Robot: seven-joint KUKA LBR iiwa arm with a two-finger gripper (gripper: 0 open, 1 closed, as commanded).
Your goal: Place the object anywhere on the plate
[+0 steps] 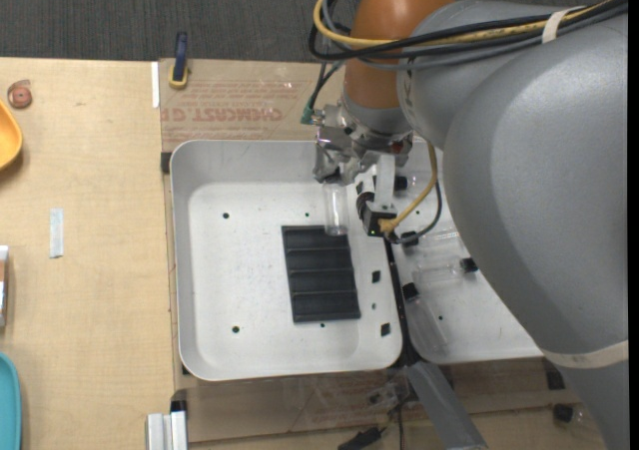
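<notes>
Pincer [344,201] hangs over the upper edge of the flat black ridged rectangular block [321,273] in the left shallow white bin [200,238], grip state unclear; block probably rigid, light, low-profile, best pinched across its long edges.

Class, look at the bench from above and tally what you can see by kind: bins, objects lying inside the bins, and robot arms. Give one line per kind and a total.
White bins: 2, the left bin and the right bin
Black ridged tray lying in the left bin: 1
Robot arm with gripper: 1
Total: 4
</notes>
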